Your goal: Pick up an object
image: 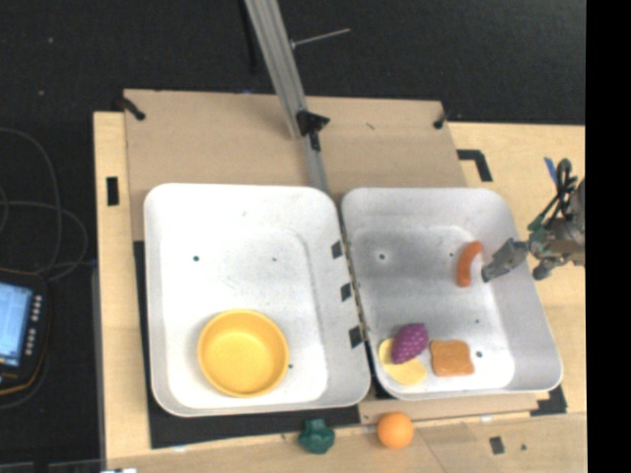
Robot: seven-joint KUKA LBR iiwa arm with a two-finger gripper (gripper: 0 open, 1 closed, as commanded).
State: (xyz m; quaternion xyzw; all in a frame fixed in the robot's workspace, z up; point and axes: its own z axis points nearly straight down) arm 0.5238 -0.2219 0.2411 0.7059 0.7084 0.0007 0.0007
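Bench scene with two shallow white plastic bins side by side: the left bin [177, 225] and the right bin [414, 225]. The grey two-finger gripper [508, 260] enters at the right bin's right rim, one dark finger slanting down toward a small orange-red elongated object [467, 263], perhaps a toy carrot or sausage. The fingertip lies just beside or touching this object's right end; which of the two cannot be told. No object is seen between the fingers, so the gripper holds nothing visible, and how far it stands open cannot be told at this angle.

Progress, as a judgement: the approach looks made, but the grasp and lift are not yet done. The orange-red object rests on the bin floor near the right wall.

Other candidates lie along the right bin's front edge: a purple knobbly grape-like toy [409, 342], resting on a pale yellow flat piece [402, 369], and an orange-brown square block resembling toast [452, 358] just beside them. A round yellow plastic bowl [243, 352] sits in the left bin's front corner. Outside the bins, on the bench front, lie an orange ball [394, 430] and a small dark green object [315, 437].

No brand, label or legible writing is visible.
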